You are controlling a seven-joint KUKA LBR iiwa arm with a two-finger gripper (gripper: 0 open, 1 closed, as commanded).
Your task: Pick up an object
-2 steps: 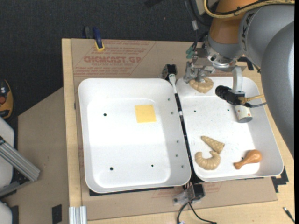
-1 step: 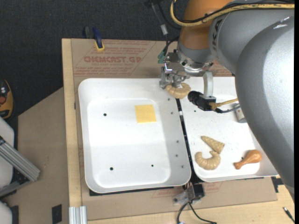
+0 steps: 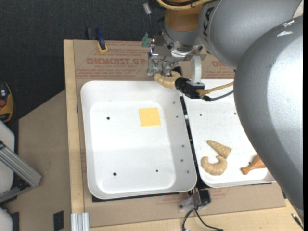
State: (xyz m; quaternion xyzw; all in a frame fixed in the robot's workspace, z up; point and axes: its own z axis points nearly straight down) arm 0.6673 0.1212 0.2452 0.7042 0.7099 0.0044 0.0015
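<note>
A tan croissant-like piece (image 3: pixel 166 81) sits clamped in the jaws above the left bin's (image 3: pixel 91 129) far rim.

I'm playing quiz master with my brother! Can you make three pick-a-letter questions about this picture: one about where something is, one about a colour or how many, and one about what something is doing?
1. Where is the flat square?
A. In the left bin
B. In the right bin
C. On the brown board

2. What colour is that square?
A. Blue
B. Yellow
C. Green

3. What is the pincer doing?
A. Lying flat on the floor of the left bin
B. Pressing on the square
C. Holding a small tan thing above the bins' far edge

Answers:
1. A: the square lies on the floor of the left bin.
2. B: it is plain yellow against the white.
3. C: a small tan object sits between its fingers, up by the far rim.
</note>
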